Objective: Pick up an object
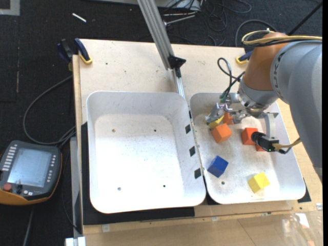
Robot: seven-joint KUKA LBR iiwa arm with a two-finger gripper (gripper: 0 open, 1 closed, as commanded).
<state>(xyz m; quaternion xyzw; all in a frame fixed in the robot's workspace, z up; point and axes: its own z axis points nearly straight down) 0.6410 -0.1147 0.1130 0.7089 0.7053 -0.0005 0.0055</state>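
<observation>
Camera view puts the gripper (219, 118) low over the orange block (221, 132) — grip unreadable — so the approach seems underway, needing a firm close next.

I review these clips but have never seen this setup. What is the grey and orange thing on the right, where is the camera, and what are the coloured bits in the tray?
It is a robot arm reaching in from the right, filmed by one fixed camera above the bench, looking down at a slant. Two white bins sit side by side: the left bin and the right bin. In the right bin lie small blocks: orange, red, blue and yellow. The gripper hangs just above the orange block; whether it grips anything is unclear.
</observation>
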